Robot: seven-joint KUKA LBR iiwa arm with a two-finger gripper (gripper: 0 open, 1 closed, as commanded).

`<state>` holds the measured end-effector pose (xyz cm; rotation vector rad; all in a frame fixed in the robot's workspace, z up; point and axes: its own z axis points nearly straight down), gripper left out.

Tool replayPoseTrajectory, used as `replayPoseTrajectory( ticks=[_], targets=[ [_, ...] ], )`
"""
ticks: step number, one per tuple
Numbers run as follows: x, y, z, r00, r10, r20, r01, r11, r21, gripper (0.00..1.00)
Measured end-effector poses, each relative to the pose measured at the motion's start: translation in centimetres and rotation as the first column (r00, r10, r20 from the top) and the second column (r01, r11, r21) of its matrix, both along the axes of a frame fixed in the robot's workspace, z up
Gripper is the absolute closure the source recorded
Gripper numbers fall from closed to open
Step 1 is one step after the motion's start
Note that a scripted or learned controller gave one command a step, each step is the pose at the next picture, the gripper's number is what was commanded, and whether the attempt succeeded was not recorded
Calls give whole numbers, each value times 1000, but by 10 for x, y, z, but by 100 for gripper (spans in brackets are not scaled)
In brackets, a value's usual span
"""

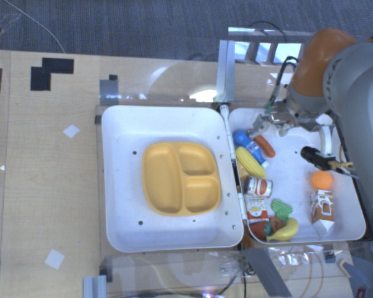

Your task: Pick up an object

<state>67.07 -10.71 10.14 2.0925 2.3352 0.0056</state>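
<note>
Two white bins sit side by side. Left bin (121,228) holds a yellow divided tray (180,177). Right bin (354,225), just beside the tray's bin: blue item (242,138), hot dog (265,146), corn cob (249,162) and can (258,187) along its left wall; banana (285,230) at the near corner; orange ball (322,179) and carton (322,210) toward its right side. Gripper (275,118) hovers over the bin's far end, above the hot dog; finger state cannot be determined. Nothing seen held.
</note>
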Motion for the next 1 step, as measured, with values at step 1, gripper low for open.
replayPoseTrajectory(
  ticks=[1],
  targets=[
    [-1, -6, -8, 944, 328, -9, -329, 944, -4, 0]
  ],
)
